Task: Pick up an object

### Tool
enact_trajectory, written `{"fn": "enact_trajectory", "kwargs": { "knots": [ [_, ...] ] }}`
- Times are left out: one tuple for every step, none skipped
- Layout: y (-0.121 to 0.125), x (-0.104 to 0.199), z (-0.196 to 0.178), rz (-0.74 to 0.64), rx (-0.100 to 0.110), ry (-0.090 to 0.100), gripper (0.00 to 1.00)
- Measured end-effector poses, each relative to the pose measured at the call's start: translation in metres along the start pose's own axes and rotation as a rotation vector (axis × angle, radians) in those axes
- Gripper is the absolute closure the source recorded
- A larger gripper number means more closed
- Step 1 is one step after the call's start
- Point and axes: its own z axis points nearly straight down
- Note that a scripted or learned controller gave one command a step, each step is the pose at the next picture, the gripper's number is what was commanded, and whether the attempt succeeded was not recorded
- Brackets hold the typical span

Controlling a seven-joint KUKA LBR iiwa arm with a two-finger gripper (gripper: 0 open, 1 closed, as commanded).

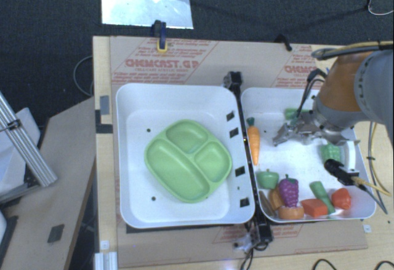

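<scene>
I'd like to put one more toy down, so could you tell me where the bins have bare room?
Left bin: bare floor all around the green divided plate. Right bin: a patch between the carrot and the gripper. Its front edge is crowded, from the grapes to the tomato.

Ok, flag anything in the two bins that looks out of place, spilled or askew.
Nothing looks spilled or damaged. The green divided plate lies askew in the left bin. In the right bin the toy food is bunched along the near edge, while the carrot lies apart against the wall between the bins.
</scene>
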Motion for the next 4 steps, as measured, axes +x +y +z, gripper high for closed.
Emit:
{"fn": "enact_trajectory", "kwargs": {
  "knots": [
    [0.001,0.0,-0.013,0.0,-0.005,-0.001,1.0],
    [0.004,0.003,-0.076,-0.003,-0.007,-0.002,1.0],
    [0.003,0.001,-0.141,-0.003,-0.009,-0.002,1.0],
    [0.003,0.001,-0.142,-0.004,-0.004,-0.001,1.0]
  ]
}}
